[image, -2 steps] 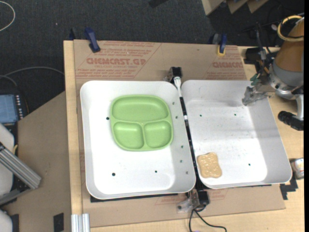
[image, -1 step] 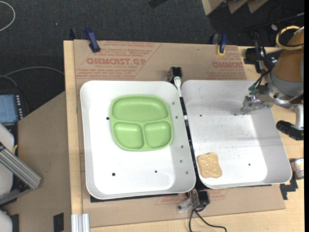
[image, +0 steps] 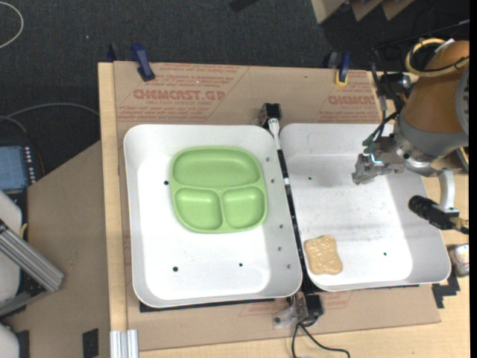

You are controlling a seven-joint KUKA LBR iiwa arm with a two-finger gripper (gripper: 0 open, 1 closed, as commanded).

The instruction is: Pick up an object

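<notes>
A tan, toast-like piece [image: 323,255] lies flat in the near left corner of the right bin [image: 365,226]. My gripper [image: 364,173] hangs over the far middle of that bin, well behind and to the right of the tan piece, and I see nothing in it. A green three-compartment plate [image: 218,189] rests in the upper middle of the left bin [image: 153,263].
Both bins sit on a cardboard sheet [image: 223,88] held by clamps [image: 141,60] at the back edge. A raised rim with a black strip [image: 285,192] divides the bins. The arm's grey and orange body [image: 432,110] stands over the right bin's far right side.
</notes>
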